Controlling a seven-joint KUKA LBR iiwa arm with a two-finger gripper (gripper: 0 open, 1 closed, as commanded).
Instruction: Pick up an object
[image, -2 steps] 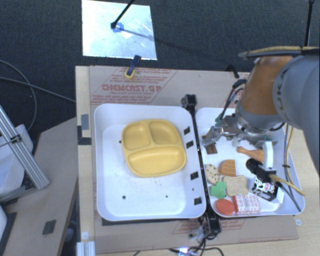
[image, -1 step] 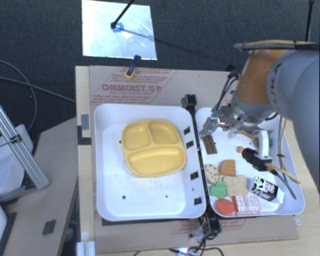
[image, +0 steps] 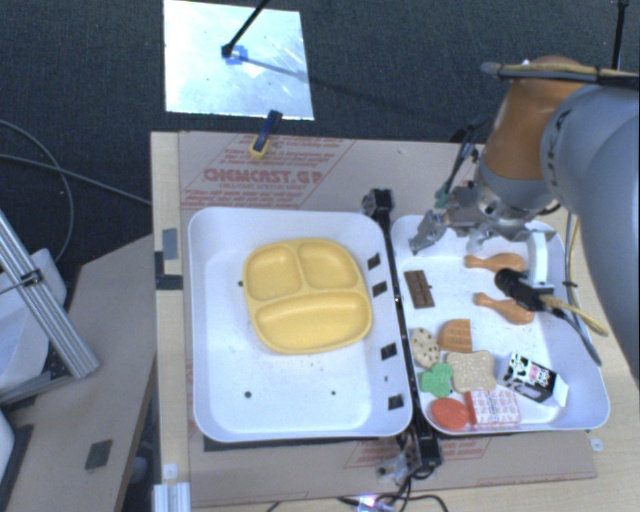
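My gripper (image: 452, 234) hangs over the far left corner of the right bin (image: 585, 400), open, with nothing between its fingers. Just in front of it on the bin floor lies a brown chocolate bar (image: 418, 288). Two tan drumsticks (image: 495, 262) (image: 503, 306) lie to the gripper's right. Nearer the front sit a cookie (image: 425, 347), an orange-brown piece (image: 456, 335), a slice of toast (image: 472, 370), a green piece (image: 436, 380), a red slice (image: 450, 413), a red-and-white wafer (image: 495, 407) and a small milk carton (image: 528, 376).
The left bin (image: 220, 400) holds a yellow divided plate (image: 305, 295) near its middle. A black divider (image: 395, 300) runs between the two bins. The grey arm with its orange band (image: 530, 120) comes in from the upper right.
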